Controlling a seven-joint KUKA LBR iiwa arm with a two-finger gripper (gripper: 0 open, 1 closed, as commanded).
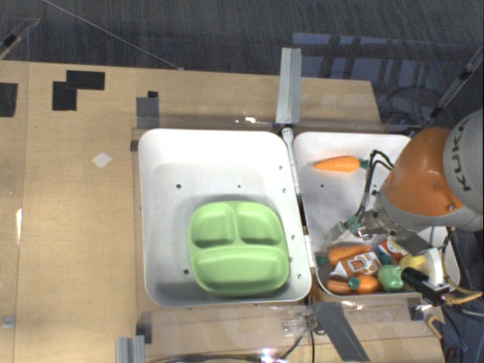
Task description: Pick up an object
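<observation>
The grey arm with its orange band (pixel 423 176) leans in from the right over the right-hand shallow white bin (pixel 325 195), wrist tipped down toward the near end. Its gripper (pixel 361 225) hangs just above a heap of small toy foods (pixel 361 267); whether it is released or clenched I cannot tell. One orange plastic carrot (pixel 336 164) lies apart at the far end of that bin. The left-hand white bin (pixel 174 165) holds one green three-compartment plastic plate (pixel 238 246). Two bins sit side by side on the wooden bench (pixel 68 225).
</observation>
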